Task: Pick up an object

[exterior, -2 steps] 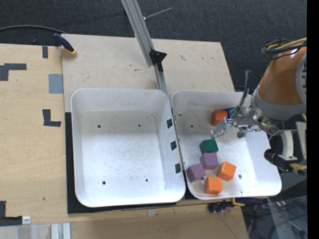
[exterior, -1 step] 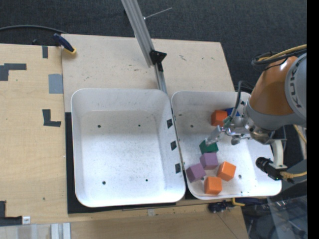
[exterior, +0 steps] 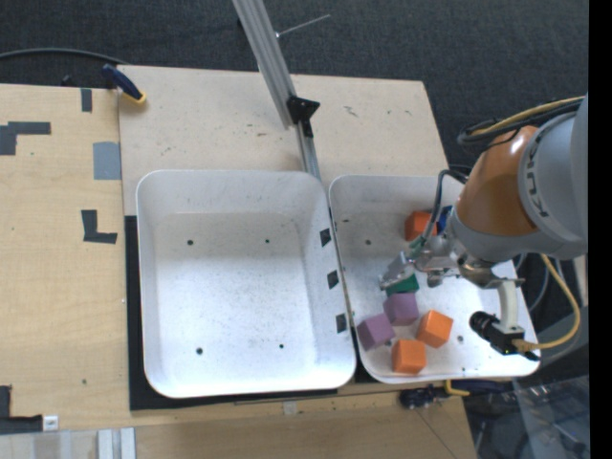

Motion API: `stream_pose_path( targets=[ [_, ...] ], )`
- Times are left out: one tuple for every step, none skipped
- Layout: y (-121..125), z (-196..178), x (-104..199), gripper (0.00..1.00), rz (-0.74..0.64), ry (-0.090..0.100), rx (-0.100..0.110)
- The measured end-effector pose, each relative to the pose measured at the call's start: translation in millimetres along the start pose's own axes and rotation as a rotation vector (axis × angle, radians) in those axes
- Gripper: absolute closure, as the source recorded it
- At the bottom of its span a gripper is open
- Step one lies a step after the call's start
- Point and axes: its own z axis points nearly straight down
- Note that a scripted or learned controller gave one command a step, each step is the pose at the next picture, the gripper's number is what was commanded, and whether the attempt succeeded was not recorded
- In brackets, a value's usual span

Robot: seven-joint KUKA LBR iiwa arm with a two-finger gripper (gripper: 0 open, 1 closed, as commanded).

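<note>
The right bin (exterior: 375, 182) holds several small blocks. An orange block (exterior: 417, 225) lies near the bin's far side, partly behind the arm. Two purple blocks (exterior: 402, 308) (exterior: 375, 331) and two more orange blocks (exterior: 435, 328) (exterior: 409, 355) cluster at the near side. A small green object (exterior: 407, 283) lies just above the upper purple block. My gripper (exterior: 402, 272) hangs low over the middle of this bin, directly over the green object and partly hiding it. Whether it touches the green object I cannot tell.
The left bin (exterior: 143, 199) stands beside the right one, sharing a raised middle wall (exterior: 330, 256). A slanted metal pole (exterior: 268, 46) runs down to the bins' far junction. The grey and orange arm (exterior: 507, 199) covers the right bin's right side.
</note>
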Motion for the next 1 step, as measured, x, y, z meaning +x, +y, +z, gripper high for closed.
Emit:
stream_pose_path(
  targets=[
    [0.5,-12.2,0.2,1.0,-0.001,0.001,-0.002]
  ],
)
